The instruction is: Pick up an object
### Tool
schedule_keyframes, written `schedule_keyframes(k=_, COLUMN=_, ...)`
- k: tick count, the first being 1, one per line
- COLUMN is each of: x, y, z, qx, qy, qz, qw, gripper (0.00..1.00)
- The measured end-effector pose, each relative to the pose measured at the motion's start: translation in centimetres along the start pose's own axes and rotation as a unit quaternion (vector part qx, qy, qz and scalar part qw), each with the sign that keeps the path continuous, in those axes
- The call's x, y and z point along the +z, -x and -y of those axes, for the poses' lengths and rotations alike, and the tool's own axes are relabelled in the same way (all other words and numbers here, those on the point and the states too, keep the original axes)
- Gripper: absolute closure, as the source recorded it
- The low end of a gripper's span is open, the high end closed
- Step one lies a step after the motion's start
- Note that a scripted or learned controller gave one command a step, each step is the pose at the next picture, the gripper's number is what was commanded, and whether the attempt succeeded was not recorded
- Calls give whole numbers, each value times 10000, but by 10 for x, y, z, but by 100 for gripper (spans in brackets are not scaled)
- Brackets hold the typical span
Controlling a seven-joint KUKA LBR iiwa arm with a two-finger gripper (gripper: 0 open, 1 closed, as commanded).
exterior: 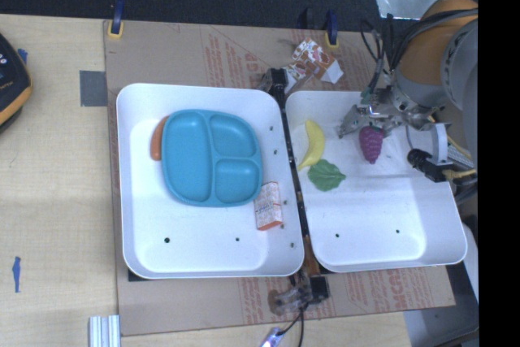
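Down at the front, 2 white bins are sitting side by side on a brown board [203, 45]. Both bins are touching along the middle.

Inside the left bin [146, 248] a blue tray [211, 157] is lying flat. It has 3 parts to it. An orange thing [155, 139] is peeking out from under the tray's left edge, and I cannot tell what it is. A small packet [268, 206] is lying just beside the tray's lower right corner, near the bin's right wall.

Inside the right bin [390, 248] 3 toys are lying in the far half. A yellow banana [312, 144] is lying near the left wall. A green leaf [326, 175] is sitting just below the banana, touching its lower end or nearly so. Purple grapes [371, 143] are lying further right, apart from the banana and leaf.

Over the grapes the gripper [370, 119] is hanging, at the end of the grey arm [439, 53] with the orange band. It is sitting right above the grapes, at their top end. I cannot tell if the jaws are apart or together, because the metal bits are hiding them. I cannot tell if the grapes are lifted or lying on the bin floor.

Behind the bins a crinkly wrapper [313, 61] is lying on the board.
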State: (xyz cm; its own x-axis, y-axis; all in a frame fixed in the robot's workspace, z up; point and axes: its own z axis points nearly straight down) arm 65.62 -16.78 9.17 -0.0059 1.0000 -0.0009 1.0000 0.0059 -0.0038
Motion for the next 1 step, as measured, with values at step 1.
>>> schedule_keyframes(k=1, x=0, y=38, z=27, qx=12, qy=0, qz=-2, qw=10000, gripper=0)
